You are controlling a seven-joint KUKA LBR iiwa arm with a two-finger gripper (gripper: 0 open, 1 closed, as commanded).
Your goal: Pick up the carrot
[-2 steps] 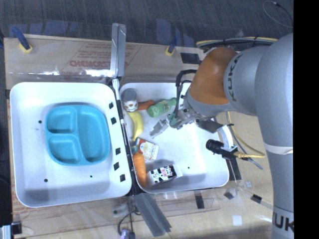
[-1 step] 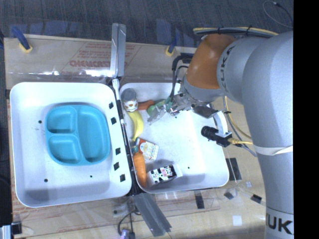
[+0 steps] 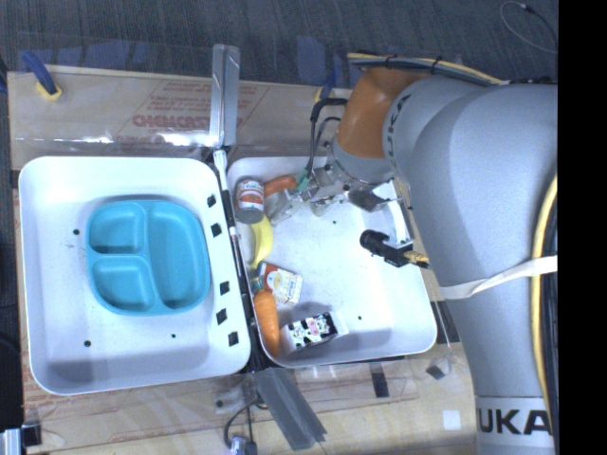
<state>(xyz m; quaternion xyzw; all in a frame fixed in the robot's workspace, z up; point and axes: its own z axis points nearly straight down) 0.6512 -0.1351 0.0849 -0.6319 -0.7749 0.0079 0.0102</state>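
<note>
Carrot (image 3: 266,321): orange, stubby, tapered, lay lengthwise along the left wall of the right bin (image 3: 379,344) near its front corner, just beside a small black-and-white patterned carton (image 3: 311,330) and just below a small orange-and-white packet (image 3: 282,283).

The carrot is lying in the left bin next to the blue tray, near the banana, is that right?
Not quite. The camera view shows the carrot in the right bin, along its left wall below the banana. The blue tray sits alone in the left bin.
</note>
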